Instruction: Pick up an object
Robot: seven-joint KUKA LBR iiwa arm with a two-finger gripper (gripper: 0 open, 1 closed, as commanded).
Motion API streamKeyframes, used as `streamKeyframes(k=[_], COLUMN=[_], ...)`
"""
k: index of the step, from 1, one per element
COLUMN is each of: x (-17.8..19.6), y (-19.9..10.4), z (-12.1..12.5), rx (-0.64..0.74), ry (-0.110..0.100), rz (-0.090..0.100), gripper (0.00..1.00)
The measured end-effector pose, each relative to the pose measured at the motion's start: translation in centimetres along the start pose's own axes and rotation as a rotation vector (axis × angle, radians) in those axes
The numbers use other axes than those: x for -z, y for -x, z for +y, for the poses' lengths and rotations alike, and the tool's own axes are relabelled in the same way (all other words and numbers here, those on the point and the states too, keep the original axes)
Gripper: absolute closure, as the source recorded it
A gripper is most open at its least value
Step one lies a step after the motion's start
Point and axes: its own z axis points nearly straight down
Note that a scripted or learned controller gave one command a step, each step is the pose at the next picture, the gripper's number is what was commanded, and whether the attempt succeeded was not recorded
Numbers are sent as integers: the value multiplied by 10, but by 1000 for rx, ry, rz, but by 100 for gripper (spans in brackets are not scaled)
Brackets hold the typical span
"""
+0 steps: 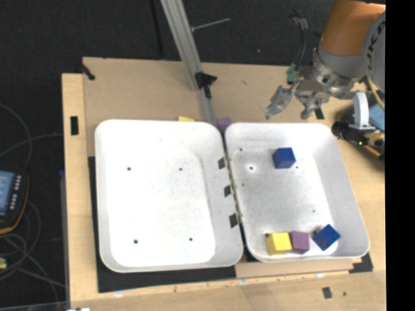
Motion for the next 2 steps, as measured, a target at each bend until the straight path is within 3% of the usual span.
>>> streamKeyframes(k=[1,2], x=[-89,-28], y=[64,58], z=[-70,-51], rx=[-12,-3], ry=[-10,7], rz=[0,0], gripper=[0,0])
